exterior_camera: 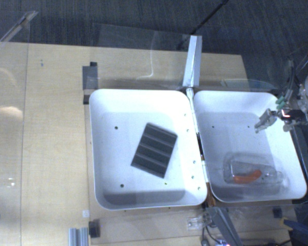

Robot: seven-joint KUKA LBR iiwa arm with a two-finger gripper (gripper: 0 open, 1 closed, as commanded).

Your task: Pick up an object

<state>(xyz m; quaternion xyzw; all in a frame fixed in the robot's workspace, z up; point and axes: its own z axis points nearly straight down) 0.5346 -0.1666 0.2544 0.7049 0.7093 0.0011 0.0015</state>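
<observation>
Gripper (269, 120) at the right side of the view, hanging above the upper right part of the right bin (231, 111). One slim grey finger slants down and to the left toward the bin floor; whether the pincer is open or closed cannot be told from this angle, and nothing is seen held in it. Behind it, the arm (303, 104) enters from the right edge, with a small patch of orange at the very edge and a spot of green near the wrist. Below the gripper and well apart from it, in the lower part of the right bin, lies a clear plastic container (252, 171) on its side with an orange-red item (247, 177) inside. The left bin (113, 106) sits just beside the right bin, their inner walls touching. On its floor lies a dark grey ribbed rectangular block (154, 150), turned at a slant. Both bins rest on a pale wooden bench (46, 152). A metal upright post (193, 63) stands at the far end of the seam between the bins.
</observation>
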